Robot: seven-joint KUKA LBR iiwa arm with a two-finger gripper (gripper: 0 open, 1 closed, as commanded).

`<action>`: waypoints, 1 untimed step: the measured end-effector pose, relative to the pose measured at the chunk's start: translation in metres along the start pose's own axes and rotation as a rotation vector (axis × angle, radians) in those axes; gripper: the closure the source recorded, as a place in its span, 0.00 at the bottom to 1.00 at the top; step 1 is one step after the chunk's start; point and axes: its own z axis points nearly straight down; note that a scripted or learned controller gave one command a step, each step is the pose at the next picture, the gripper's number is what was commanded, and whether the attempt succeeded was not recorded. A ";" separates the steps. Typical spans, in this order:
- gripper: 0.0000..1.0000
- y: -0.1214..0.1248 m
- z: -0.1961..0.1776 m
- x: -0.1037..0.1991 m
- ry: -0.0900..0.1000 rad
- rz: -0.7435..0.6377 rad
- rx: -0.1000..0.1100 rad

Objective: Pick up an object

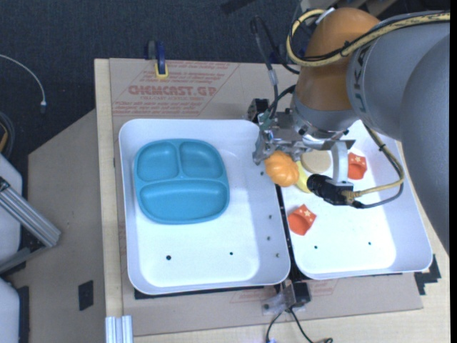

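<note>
I see the arm (371, 56) reaching in over the right bin (400, 256), its wrist hanging above that bin's upper left corner, beside the divide between the two bins. The left bin (214, 263) carries a blue divided plate (182, 179), well apart from the work. At the wrist, the gripper (282, 159) points down, and an orange ball-shaped object (281, 168) sits directly beneath it, straddling the rim line between the bins. I cannot tell how far the fingers are spread, nor confirm that the orange object is pinched between them; it may be clamped or merely lying under the tool. A yellow item (303, 183) touches the orange object on its right, partly hidden by a black cable fitting (332, 191). Two red blocks lie in the right bin: one (301, 219) just below the gripper, one (356, 166) beside the wrist. My judgement: approach complete, grasp unverified, lift not yet shown.
</note>
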 end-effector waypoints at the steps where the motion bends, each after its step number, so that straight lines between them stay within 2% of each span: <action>1: 1.00 0.022 -0.010 0.046 0.001 0.000 0.000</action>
